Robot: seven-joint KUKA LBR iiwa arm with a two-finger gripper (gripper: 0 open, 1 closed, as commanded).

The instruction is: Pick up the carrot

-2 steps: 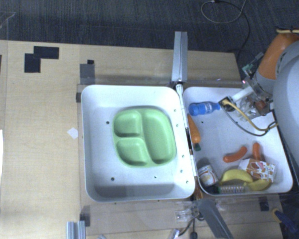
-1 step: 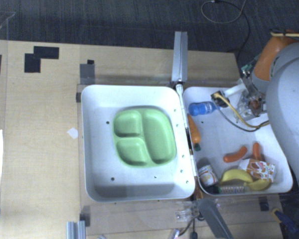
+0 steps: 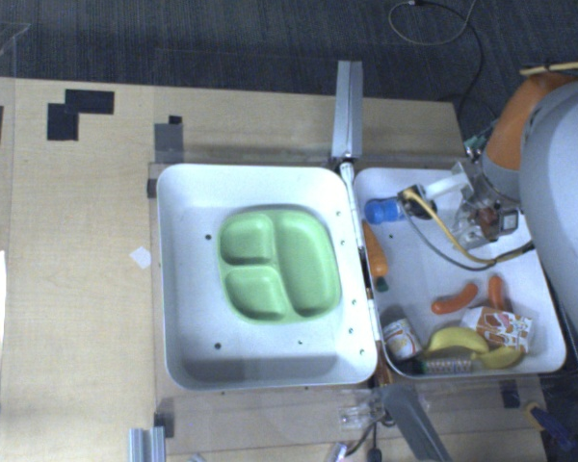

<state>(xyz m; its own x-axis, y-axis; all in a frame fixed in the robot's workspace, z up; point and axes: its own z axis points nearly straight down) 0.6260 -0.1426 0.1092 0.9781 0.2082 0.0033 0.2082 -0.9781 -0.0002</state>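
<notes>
The carrot (image 3: 374, 248) is a slim orange stick with a dark green end. It lies lengthwise along the left wall of the right bin (image 3: 549, 301), its green tip toward the front. My gripper (image 3: 480, 212) hangs over the back right part of that bin, well to the right of the carrot and apart from it. Yellow and black cables loop below the gripper.
The right bin also holds a blue object (image 3: 385, 210) near the back, two reddish sausages (image 3: 455, 300), a banana (image 3: 474, 345), a small can (image 3: 400, 336) and a printed packet (image 3: 507, 327). The left bin (image 3: 178, 258) bears a green divided plate (image 3: 277, 263).
</notes>
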